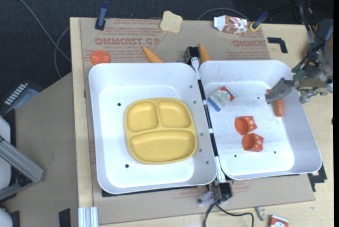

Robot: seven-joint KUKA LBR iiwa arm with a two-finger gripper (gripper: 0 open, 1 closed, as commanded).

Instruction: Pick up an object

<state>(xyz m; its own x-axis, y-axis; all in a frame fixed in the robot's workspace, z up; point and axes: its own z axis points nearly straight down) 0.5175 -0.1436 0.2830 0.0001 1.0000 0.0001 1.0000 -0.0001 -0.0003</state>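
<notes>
Behind both white bins (100,115), cardboard (127,41) lettered "CHEMCAST GP"; hand (277,98) clamped on orange carrot (278,109).

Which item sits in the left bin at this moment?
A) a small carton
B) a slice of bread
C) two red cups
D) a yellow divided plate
D: the yellow divided plate lies alone in the left bin; the cups and carton are in the right bin, and the bread is on the bench behind.
</notes>
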